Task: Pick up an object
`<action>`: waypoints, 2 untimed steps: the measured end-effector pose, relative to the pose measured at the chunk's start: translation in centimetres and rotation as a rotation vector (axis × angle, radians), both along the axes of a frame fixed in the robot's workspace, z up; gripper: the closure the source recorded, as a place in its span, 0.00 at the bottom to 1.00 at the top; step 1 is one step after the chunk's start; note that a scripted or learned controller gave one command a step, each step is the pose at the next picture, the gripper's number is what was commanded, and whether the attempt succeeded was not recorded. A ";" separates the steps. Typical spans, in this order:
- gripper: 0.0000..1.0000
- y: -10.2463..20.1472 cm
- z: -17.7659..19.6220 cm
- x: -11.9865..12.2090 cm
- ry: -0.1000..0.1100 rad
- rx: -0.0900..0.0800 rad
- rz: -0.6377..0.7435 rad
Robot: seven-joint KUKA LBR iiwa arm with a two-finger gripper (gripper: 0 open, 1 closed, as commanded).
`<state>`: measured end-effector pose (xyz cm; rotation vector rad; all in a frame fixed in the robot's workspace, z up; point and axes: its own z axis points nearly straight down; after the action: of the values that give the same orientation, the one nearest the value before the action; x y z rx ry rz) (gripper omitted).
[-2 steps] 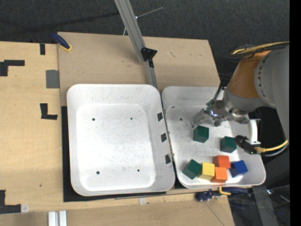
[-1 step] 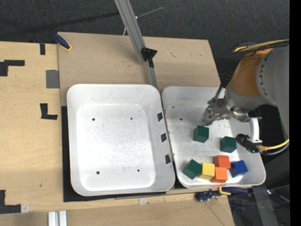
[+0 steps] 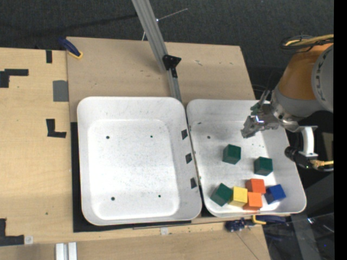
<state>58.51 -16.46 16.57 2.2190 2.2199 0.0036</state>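
a robot gripper (image 3: 252, 125) hangs over the upper part of the right white bin (image 3: 217, 112); whether its jaws are spread or pressed cannot be told. just below it sits a green cube (image 3: 231, 154), with another green cube (image 3: 263, 165) near the bin's right rim. along the lower edge cluster a green block (image 3: 221, 194), yellow cube (image 3: 239, 194), two orange cubes (image 3: 255, 192) and a blue cube (image 3: 275, 193). the left white bin (image 3: 130, 156) offers broad open floor. both rest on a wooden bench (image 3: 32, 145).
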 end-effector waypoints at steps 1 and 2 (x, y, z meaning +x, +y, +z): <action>1.00 0.3 4.3 0.2 0.000 0.000 0.002; 1.00 0.3 4.0 0.2 0.004 0.000 0.000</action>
<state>58.68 -16.15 20.53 2.2206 2.2224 -0.0013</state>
